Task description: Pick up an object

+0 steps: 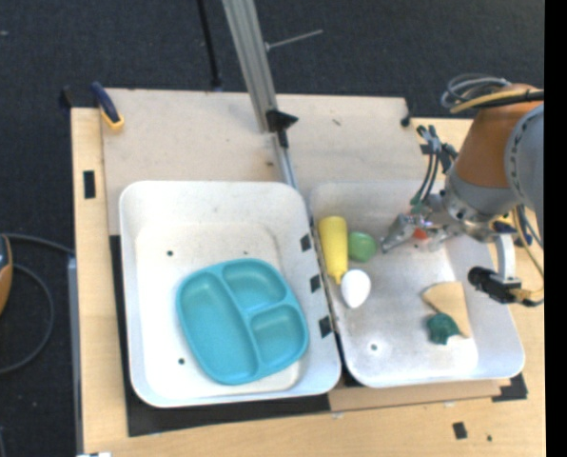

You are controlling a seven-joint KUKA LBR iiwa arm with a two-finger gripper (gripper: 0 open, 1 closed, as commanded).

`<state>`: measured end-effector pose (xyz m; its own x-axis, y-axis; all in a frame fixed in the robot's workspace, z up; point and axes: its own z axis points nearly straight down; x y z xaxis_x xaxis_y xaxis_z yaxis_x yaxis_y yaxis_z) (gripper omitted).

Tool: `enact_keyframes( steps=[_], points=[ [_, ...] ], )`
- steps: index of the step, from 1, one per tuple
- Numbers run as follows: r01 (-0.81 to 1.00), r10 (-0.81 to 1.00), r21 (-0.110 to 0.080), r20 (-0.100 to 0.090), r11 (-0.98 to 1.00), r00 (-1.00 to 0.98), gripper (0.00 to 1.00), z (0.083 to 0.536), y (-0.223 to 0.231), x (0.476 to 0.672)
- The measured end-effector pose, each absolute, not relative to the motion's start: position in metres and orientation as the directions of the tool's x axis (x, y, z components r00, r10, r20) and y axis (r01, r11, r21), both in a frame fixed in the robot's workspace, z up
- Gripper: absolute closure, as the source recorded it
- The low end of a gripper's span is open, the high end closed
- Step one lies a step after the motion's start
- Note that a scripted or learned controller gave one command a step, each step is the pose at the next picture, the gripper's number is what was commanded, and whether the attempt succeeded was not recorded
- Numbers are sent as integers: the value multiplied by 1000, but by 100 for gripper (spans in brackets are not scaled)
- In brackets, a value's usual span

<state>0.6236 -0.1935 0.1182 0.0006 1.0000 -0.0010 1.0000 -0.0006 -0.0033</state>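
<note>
We see two white bins [217,203] of smooth, faintly speckled plastic on a matt, pale wooden bench [188,131]. The turquoise divided tray [243,320] at lower left looks like smooth plastic with a soft sheen. The yellow cylinder [333,244] and white egg [355,288] appear glossy. At upper centre, a ribbed rail [250,50] looks like brushed metal.

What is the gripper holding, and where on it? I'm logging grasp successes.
Nothing visible: the gripper hangs over bare bin floor, right of the green ball.
</note>
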Motion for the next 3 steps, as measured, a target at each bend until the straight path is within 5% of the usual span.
enact_keyframes(
  steps=[1,3],
  points=[
    [1000,1000,5,-4,-2,2,100,134,-195,626],
    [1000,1000,6,-2,0,0,100,233,-201,624]
  ],
)
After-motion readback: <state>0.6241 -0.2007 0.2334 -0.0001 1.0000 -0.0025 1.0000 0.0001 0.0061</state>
